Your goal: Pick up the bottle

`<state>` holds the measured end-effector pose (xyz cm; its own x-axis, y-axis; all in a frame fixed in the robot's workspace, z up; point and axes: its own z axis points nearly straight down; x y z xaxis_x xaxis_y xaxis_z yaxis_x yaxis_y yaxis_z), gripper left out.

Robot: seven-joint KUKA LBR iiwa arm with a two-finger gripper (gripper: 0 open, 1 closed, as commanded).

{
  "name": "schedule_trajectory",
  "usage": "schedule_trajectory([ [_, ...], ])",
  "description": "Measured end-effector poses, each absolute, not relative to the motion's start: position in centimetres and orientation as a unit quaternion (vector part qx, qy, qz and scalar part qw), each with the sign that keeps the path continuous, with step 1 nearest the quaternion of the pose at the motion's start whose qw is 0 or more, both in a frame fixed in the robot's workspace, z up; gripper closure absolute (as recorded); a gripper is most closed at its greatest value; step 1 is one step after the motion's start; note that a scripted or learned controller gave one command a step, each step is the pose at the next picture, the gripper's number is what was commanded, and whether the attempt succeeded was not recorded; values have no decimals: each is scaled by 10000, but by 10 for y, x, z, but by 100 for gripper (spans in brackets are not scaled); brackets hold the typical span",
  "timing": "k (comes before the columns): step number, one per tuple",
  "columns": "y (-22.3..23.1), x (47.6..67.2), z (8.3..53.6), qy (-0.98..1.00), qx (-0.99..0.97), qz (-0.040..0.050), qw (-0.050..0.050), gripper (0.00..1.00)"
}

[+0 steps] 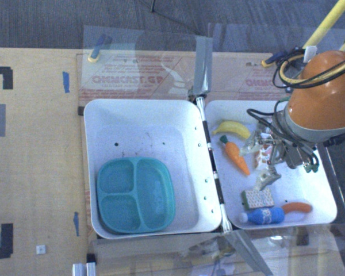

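Bottle (264, 216) lies on its side at the right bin's (328, 188) near edge, just beside the sponge (258, 198), untouched. Gripper (269, 177) hovers above the sponge, fingers parted and holding nothing; descent, grasp and lift all remain.

Right bin crowded along its near edge; left bin mostly open floor.

The bottle (265, 215) lies on its side against the near wall of the right bin (328, 195), hemmed in by a patterned block (258, 198) touching it from behind and an orange sausage-shaped toy (297, 207) just beside its far end. The carrot (236, 157) and banana (232, 129) sit well apart from it near the divider. The gripper (268, 177) hangs just above the block. In the left bin (138, 119), a teal divided plate (135, 195) covers the near half, leaving bare floor behind.
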<state>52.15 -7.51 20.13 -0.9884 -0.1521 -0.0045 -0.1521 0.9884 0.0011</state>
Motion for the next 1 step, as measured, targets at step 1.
schedule_trajectory([
  [1, -110, 487, 169, 9980, -632, 3, 21, 0],
])
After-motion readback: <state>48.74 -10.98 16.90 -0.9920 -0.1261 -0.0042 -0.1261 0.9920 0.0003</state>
